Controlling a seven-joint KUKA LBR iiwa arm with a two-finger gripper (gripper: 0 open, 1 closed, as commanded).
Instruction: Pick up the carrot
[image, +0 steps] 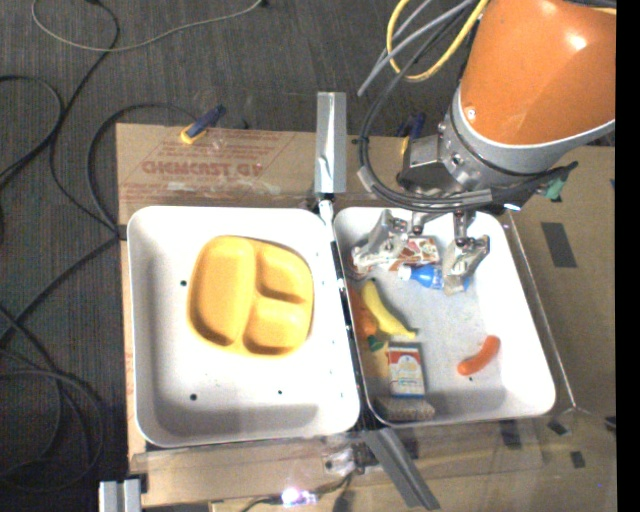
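The carrot (366, 320) is a small orange piece with a green end, lying against the left wall of the right bin (520, 310), partly under a yellow banana (385, 310). My gripper (424, 254) hangs over the far part of that bin, up and to the right of the carrot. Its two fingers (381, 243) are spread wide apart, so it is open. Between and below them lies a red, white and blue packet (420, 265), and nothing is gripped.
An orange-red sausage (479, 355) lies at the right bin's near right. A small printed box (404, 368) and a dark brush-like item (404, 408) sit near its front edge. The left bin (160, 380) holds a yellow divided tray (252, 296).
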